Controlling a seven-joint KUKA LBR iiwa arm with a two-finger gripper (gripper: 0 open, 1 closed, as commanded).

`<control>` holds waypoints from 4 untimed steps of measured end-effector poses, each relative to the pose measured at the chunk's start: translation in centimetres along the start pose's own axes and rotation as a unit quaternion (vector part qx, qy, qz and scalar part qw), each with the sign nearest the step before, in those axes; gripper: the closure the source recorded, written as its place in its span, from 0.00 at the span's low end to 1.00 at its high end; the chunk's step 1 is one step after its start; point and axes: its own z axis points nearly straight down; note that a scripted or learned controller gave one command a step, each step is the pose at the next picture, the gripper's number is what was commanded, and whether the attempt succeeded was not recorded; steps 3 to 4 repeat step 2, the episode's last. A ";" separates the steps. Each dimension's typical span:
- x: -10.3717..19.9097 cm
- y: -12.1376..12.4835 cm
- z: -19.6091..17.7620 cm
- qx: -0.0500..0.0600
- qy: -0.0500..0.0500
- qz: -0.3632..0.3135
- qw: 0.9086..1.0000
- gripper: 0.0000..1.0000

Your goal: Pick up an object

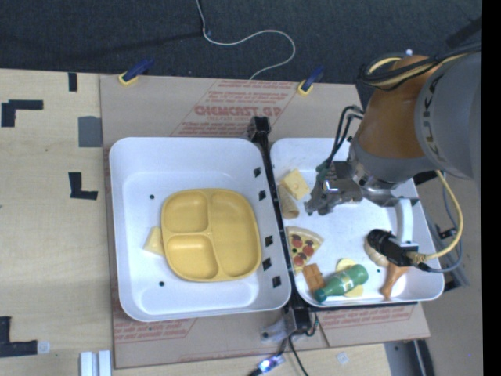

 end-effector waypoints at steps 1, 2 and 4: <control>0.0 -1.2 -1.1 -0.001 0.001 0.000 1.000 1.00; -0.4 0.7 -0.7 -0.001 0.001 -0.001 1.000 1.00; -0.4 0.7 -0.7 -0.001 0.001 -0.001 1.000 1.00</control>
